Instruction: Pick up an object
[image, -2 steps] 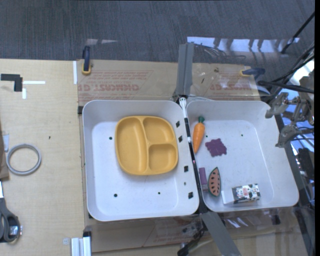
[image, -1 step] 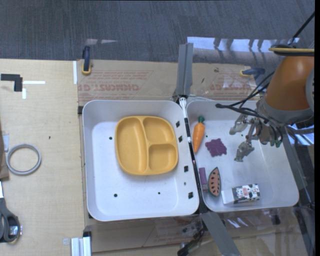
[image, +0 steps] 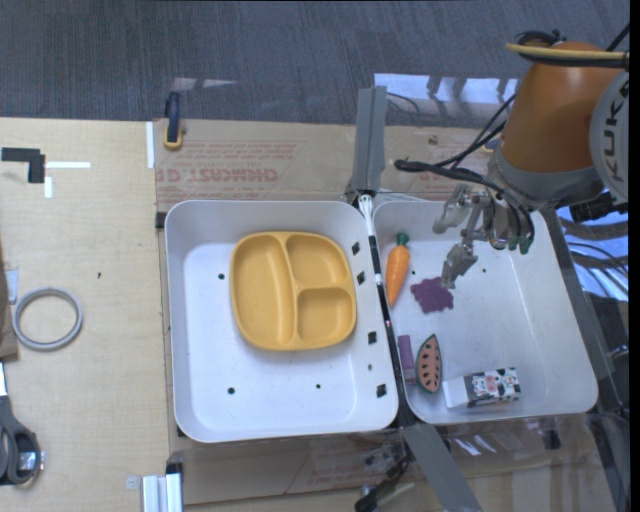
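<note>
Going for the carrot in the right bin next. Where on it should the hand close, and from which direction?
Grip the carrot across its thick orange middle, coming straight down from above. It lies flat against the right bin's left wall, long axis running up-down in view, green top away from the camera. The wall probably leaves little finger room on that side, so nudging it toward the purple grapes first may help.

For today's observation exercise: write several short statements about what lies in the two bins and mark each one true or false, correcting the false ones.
1. The yellow divided plate lies in the left bin. True.
2. The carrot lies on the plate. False: it lies in the right bin, by the divider.
3. The watermelon slice lies in the right bin. True.
4. The gripper holds the purple grapes. False: it hangs above them, and they lie on the bin floor.
</note>
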